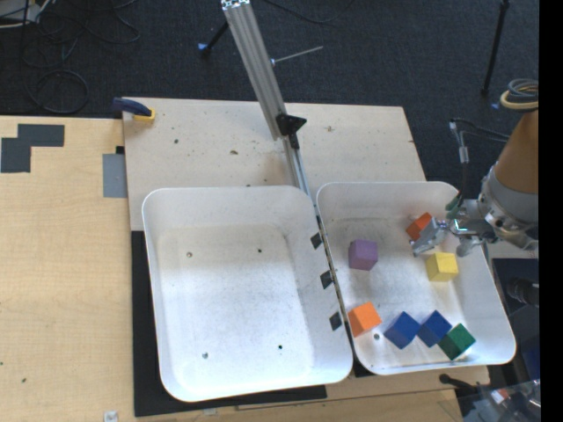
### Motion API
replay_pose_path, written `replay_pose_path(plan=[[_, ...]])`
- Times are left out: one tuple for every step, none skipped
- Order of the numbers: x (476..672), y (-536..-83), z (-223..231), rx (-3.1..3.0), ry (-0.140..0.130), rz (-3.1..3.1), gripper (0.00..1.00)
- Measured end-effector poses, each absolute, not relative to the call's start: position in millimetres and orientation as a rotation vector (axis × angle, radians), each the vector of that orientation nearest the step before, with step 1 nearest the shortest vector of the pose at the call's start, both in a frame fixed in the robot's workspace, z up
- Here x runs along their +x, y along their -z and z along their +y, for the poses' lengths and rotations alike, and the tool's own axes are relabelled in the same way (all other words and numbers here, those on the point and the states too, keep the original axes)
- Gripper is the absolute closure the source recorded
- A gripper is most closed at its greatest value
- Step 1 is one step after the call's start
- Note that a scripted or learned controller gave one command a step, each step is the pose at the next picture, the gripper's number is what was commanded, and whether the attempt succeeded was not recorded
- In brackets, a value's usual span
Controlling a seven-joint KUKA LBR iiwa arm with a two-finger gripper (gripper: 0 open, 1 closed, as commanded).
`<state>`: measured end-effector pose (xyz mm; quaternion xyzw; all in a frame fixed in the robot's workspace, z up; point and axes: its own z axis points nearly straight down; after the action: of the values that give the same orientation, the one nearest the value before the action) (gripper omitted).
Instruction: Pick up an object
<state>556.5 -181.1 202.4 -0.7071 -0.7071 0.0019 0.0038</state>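
My gripper [444, 238] hangs in the right bin [387, 196], near its right wall, and it is open with nothing between its fingers. A yellow block [442, 265] lies just below it in the view. A red-orange block [420, 226] sits right beside its left finger. Further left lies a purple block [362, 254]. Along the bin's front are an orange block [363, 318], two blue blocks [402, 330] [434, 327] and a green block [457, 340].
The left bin [176, 209] stands beside the right one, with a divider and black clips [325, 279] between them. A slanted aluminium bar [259, 69] rises from the back of the bench. The arm's orange band [526, 152] is at the right.
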Motion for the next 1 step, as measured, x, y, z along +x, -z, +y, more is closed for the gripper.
replay_pose_path(plan=[[557.5, -205.0, -181.6, -2.22, -0.002, -2.219, 0.0]])
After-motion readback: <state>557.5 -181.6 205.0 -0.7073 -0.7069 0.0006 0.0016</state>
